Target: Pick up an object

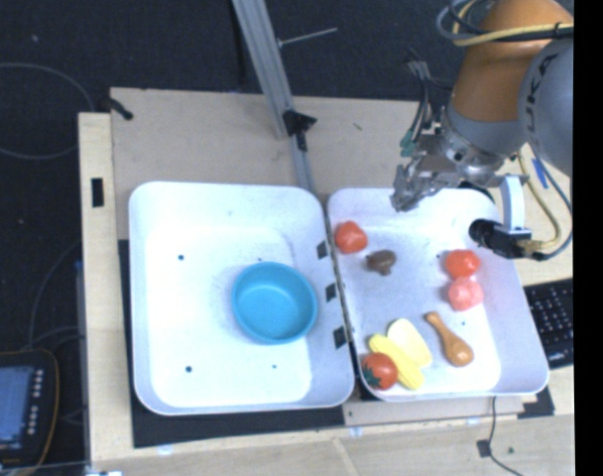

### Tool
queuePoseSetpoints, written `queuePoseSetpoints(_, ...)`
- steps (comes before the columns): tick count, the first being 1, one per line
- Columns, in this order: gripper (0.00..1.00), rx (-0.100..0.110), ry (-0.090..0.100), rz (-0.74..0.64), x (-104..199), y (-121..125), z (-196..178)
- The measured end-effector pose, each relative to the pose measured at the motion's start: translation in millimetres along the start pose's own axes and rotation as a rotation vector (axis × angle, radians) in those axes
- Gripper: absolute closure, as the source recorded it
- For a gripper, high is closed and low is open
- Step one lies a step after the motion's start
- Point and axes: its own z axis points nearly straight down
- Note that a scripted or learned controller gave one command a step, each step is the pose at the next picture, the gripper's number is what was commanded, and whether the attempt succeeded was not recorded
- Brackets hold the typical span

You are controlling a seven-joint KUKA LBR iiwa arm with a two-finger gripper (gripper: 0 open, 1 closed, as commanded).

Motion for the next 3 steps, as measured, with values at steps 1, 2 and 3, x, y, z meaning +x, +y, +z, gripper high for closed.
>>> queuePoseSetpoints(1, 1.0, 0.002, -0.001, 0.0, 57, -8, 8)
queuePoseSetpoints(2, 1.0, 0.004, 0.003, -0.002, 110, -20, -1)
queuePoseSetpoints(3, 1.0, 0.005, 0.002, -0.003, 168, -42, -1)
